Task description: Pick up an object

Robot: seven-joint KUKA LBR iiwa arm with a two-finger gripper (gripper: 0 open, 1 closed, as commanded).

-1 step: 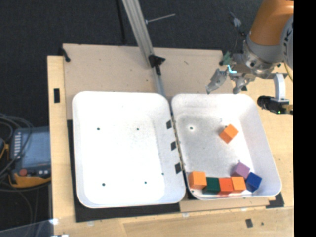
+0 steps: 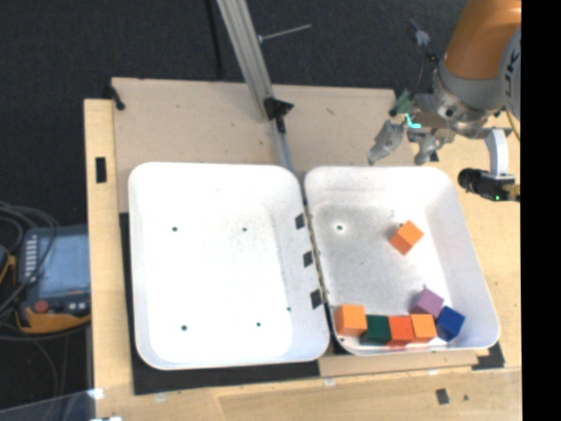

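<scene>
Arm [image 2: 480,42] is reaching in from the right, orange band showing above the wrist. Pincer [image 2: 405,147] is hanging over the worktop [image 2: 351,117] just past the far rim of the right bin [image 2: 469,235], fingers spread apart and gripping nothing.

Right bin is carrying all the blocks:
- Lone orange cube [image 2: 405,237] is sitting tilted in the middle-right of the bin floor, well apart from the others and from the pincer (nearest block to it, though).
- Along the near wall a row is lying packed together: orange block [image 2: 351,318], dark green block [image 2: 378,329], another orange block [image 2: 401,328], lighter orange block [image 2: 423,326], blue block [image 2: 450,322] at the right end.
- Purple block [image 2: 429,303] is sitting just behind that row, touching or nearly touching the blue one; can't tell which.

Left bin [image 2: 219,261] is sitting beside the right one, rims meeting at the centre, with black clips along the seam. A grey metal strut [image 2: 248,51] is running diagonally from the top edge down to the point where the bins meet. A handheld pendant [image 2: 53,279] with cables is lying off the worktop at far left.
</scene>
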